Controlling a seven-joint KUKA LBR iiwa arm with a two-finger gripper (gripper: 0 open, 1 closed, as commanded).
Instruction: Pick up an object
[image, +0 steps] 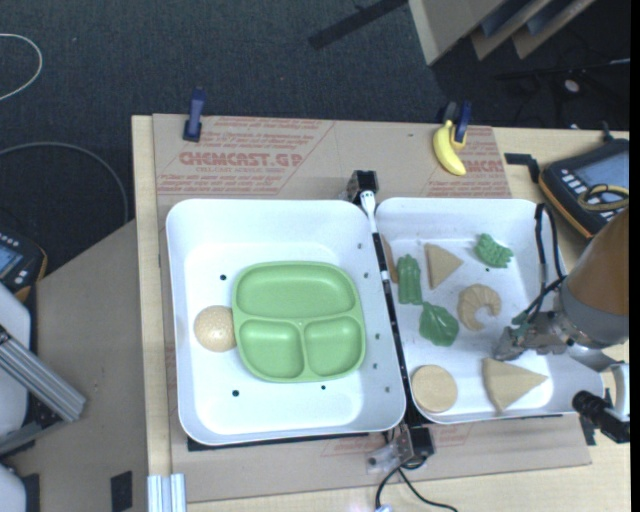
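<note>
The arm (600, 300) shows a broad orange band over a grey wrist section, a thin black cable looping along its ten-o'clock side, and a dark metal gripper (512, 343) assembly.

Yellow banana (449, 150) clipped at table (250, 160) edge, well beyond hand; blue clamp (194, 116) farther left.

My one camera sits fixed above the worktop (300, 150), looking down at a slant, both bins (200, 400) in frame.
</note>
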